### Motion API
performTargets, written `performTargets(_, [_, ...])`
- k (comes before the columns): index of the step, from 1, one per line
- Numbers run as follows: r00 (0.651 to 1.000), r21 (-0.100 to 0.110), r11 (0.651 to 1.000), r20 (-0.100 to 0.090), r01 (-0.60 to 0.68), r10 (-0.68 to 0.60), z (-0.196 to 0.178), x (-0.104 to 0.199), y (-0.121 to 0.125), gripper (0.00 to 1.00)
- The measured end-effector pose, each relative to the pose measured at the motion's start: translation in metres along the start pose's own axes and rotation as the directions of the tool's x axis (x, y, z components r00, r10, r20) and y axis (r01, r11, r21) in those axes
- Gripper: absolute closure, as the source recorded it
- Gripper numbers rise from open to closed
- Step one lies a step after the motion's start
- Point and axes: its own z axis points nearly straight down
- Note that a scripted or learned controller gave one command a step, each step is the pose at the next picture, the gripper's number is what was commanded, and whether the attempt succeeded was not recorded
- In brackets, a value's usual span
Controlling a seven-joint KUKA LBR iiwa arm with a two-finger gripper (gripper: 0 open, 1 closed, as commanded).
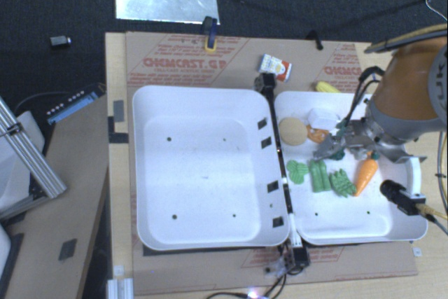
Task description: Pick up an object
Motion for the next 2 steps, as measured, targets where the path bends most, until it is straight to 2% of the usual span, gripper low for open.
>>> performTargets(1, [1.0, -0.008, 1.0, 0.004, 0.0, 0.0, 0.097, 0.006, -0.005, 0.0])
performTargets(2, [1.0, -0.007, 1.0, 0.001, 0.004, -0.004, 0.098, 0.007, 0.048, 0.0])
